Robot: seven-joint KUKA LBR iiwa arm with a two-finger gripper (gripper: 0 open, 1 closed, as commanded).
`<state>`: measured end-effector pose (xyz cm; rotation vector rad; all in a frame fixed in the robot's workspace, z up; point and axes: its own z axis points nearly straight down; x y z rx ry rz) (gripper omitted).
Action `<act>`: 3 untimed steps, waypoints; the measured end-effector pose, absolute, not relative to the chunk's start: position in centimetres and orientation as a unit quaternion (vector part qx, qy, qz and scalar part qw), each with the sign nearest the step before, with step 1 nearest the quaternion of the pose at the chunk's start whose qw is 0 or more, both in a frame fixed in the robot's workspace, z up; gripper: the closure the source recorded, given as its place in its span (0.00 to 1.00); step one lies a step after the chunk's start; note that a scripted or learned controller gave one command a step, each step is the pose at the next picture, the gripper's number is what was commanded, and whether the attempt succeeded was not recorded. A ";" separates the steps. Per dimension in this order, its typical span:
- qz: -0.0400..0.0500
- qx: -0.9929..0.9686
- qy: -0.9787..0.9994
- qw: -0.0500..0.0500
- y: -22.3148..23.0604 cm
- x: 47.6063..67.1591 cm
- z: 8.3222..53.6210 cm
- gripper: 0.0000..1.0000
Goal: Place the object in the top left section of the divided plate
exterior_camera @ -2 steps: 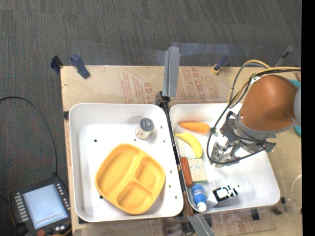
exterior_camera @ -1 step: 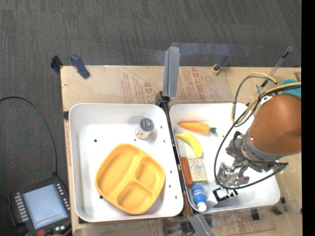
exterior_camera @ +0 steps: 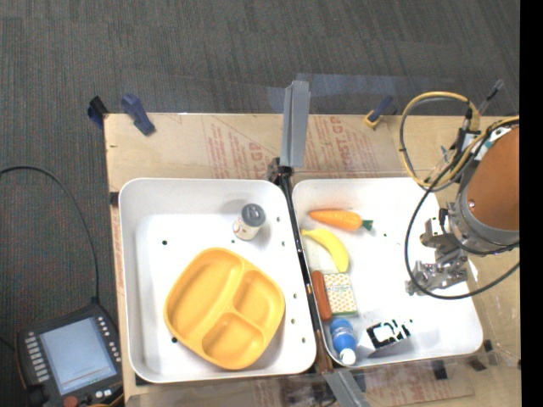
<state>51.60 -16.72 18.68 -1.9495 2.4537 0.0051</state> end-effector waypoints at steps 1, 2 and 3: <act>0.001 -0.710 0.704 0.005 -21.3 51.8 23.9 1.00; 0.005 -0.700 0.714 0.001 -20.2 47.6 13.9 1.00; 0.004 -0.775 0.632 0.003 -21.0 52.4 13.0 1.00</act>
